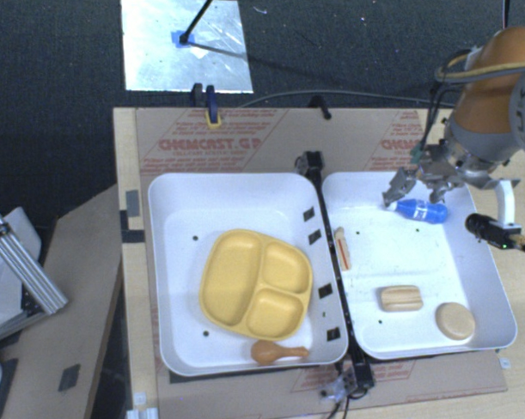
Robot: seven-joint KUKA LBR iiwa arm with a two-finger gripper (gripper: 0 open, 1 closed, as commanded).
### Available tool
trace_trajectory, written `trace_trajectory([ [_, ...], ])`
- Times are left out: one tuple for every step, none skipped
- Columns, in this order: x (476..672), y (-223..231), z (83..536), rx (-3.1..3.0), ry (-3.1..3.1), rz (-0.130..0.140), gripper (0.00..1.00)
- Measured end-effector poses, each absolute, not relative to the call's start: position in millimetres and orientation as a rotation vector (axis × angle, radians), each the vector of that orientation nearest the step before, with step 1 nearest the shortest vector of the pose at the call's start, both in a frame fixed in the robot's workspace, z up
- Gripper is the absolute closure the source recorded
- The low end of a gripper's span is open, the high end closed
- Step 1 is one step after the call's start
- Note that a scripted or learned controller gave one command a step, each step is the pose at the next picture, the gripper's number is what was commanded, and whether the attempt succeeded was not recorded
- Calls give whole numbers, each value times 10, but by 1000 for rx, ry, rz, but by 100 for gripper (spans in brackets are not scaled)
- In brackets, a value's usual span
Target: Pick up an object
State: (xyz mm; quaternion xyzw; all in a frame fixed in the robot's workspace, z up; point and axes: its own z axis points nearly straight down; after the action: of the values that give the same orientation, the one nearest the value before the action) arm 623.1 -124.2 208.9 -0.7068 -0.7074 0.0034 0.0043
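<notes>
- In the right bin (484, 278), far corner: gripper (419, 188), jaws spread, poised just over a blue bottle (422, 211); approach step.
- Next move, by judgement: descend, straddle bottle, close jaws.

The right bin's (479, 265) middle floor lies open between the blue bottle (422, 211) and the bun (399, 297).

Our grey arm with its orange band reaching in from the right, wrist bent downward, our gripper (419, 190) low at upper right, its fingers (398, 188) splayed apart
</notes>
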Motion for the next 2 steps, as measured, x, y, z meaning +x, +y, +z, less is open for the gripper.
trace_trajectory([
  [6257,-1240,2163,-2219,-2226,-1,0],
  [6309,-1223,1552,-2217,-2223,2,0],
])
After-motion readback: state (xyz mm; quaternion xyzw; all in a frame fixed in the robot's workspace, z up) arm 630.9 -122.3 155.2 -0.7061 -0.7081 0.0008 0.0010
